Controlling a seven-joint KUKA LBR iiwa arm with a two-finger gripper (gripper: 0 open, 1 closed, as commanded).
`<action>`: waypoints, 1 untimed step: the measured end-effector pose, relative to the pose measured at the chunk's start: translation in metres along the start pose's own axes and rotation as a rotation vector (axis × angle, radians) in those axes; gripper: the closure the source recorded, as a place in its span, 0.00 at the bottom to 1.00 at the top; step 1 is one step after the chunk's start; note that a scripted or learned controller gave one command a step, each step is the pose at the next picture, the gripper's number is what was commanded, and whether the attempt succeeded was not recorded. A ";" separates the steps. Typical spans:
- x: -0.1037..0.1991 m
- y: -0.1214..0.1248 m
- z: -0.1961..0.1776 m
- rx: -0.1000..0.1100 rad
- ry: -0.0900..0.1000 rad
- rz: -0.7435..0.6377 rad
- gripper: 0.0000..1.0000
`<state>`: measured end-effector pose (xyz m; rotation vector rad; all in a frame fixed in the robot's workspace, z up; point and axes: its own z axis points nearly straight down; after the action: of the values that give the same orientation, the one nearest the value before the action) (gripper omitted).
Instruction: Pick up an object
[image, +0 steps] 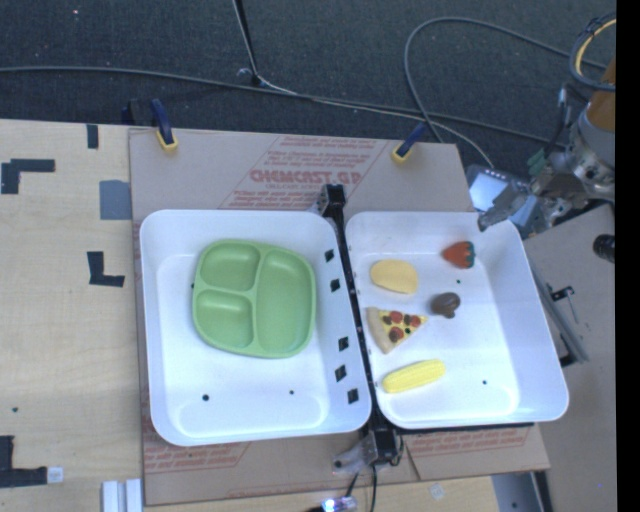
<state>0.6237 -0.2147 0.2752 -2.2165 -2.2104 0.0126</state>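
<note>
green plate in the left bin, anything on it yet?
Empty. The green plate lies flat in the left bin, and all three compartments show bare green. The toy foods sit in the right bin.

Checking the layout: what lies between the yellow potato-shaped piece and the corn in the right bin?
In the camera view, the pizza slice lies between the yellow piece and the corn.

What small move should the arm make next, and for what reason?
Probably it should bring the hand leftward and down over the right bin, toward the red strawberry-like toy. The hand sits at the bin's upper right corner, outside the rim, and that toy is the nearest object. The yellow piece, brown piece, pizza slice and corn lie further away.
</note>
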 end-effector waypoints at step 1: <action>0.001 0.002 -0.008 -0.012 -0.003 -0.004 0.00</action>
<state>0.6258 -0.2140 0.2834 -2.2199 -2.2224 0.0023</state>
